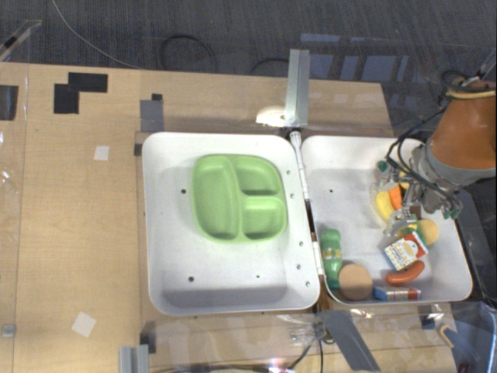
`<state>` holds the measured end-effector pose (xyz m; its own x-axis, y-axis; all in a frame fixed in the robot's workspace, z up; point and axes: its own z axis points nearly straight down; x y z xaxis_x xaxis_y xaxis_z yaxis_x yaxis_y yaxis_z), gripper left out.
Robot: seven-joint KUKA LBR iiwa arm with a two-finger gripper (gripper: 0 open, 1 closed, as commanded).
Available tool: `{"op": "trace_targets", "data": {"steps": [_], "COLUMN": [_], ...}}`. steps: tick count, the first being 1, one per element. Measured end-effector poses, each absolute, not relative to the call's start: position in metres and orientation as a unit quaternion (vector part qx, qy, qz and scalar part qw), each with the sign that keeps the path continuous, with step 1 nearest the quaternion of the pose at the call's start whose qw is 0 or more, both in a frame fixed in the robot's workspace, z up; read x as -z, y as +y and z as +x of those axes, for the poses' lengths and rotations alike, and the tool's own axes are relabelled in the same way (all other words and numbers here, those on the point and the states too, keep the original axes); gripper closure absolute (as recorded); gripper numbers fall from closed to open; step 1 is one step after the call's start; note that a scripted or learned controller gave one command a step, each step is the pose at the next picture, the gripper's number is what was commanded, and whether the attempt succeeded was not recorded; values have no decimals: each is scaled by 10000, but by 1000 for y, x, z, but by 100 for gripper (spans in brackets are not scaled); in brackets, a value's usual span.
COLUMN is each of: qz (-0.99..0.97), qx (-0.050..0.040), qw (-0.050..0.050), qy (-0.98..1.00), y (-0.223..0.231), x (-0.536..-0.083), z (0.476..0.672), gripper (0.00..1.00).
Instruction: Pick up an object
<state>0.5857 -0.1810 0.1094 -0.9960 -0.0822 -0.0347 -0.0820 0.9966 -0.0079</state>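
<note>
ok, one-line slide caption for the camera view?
Gripper lowered among toy foods in right bin; green divided plate in left bin.

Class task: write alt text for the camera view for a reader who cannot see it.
A grey arm with an orange band reaches into the right white bin, its gripper low among small toy foods. The left white bin holds a green divided plate.

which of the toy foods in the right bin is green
The green bottle-shaped toy by the right bin's left wall, just above the round tan piece. The others are yellow, orange or red.
</note>
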Motion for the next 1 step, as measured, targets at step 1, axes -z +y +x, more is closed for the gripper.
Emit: {"op": "trace_targets", "data": {"steps": [1], "qz": [10], "qx": [6], "qw": [63], "qy": [10000], "y": [-168], "x": [-89], "z": [610], "gripper": [0]}}
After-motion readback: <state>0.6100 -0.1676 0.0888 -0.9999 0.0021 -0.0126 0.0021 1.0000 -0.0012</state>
